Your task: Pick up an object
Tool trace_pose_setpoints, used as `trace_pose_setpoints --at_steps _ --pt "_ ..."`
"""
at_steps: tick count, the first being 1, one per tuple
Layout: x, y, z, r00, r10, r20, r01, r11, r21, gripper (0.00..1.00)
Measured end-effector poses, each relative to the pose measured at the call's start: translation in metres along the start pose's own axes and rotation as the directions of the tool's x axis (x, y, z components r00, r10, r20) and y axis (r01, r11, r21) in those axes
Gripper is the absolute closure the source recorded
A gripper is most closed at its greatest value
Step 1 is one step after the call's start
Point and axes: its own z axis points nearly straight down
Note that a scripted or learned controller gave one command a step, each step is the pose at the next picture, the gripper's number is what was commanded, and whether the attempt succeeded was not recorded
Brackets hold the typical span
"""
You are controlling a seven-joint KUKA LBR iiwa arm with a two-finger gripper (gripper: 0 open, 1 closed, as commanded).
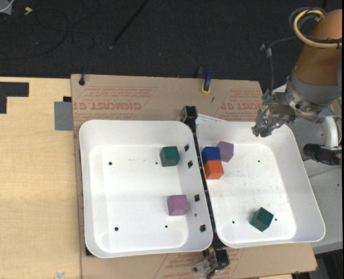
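My gripper (264, 128) hangs over the far right corner of the right bin (288, 231), above its rim, with nothing visible between its fingers. In that bin a blue cube (211, 154), a purple cube (225, 150) and an orange cube (214, 169) cluster near the divider on the left side. A dark green cube (262, 219) lies toward the bin's front. The left bin (96, 214) holds a green cube (169, 156) and a light purple cube (177, 204).
A black clamp rail (196, 173) runs between the two bins. Both bins rest on a cardboard sheet (131, 97) on the wooden bench. A blue and yellow clip (206, 81) sits at the cardboard's far edge. The arm's cables (311, 22) loop at the upper right.
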Motion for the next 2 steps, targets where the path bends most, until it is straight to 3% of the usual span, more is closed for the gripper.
trace_pose_setpoints --at_steps 1,2 --pt "0.088 0.029 -0.106 1.000 -0.007 -0.001 0.007 1.000 -0.012 1.00" --pt "0.151 -0.005 -0.209 1.000 -0.006 -0.003 0.006 1.000 -0.010 1.00"
